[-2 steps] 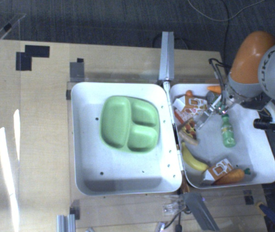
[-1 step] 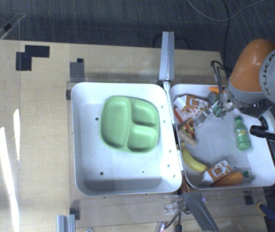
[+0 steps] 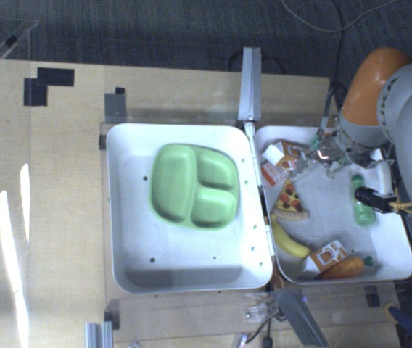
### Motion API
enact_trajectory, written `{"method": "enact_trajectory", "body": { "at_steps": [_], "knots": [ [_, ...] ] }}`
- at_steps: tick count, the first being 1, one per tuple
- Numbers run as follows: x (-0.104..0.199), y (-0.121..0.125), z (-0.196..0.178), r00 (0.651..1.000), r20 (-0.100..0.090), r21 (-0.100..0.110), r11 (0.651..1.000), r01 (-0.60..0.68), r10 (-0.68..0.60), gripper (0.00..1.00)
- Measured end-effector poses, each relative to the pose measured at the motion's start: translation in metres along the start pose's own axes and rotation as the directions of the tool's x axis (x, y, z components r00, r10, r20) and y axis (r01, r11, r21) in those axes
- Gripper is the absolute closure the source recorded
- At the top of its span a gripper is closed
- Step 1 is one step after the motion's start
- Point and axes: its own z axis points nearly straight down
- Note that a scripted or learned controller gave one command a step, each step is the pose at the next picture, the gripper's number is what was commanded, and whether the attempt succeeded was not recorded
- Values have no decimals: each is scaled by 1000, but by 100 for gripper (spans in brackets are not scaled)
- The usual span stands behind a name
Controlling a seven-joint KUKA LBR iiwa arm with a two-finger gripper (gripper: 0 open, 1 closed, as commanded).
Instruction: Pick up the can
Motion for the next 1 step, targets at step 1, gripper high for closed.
{"method": "enact_trajectory", "body": {
  "at_steps": [1],
  "knots": [
    [62,23,-101,967,0,-61,965,-256,256,0]
  ]
}}
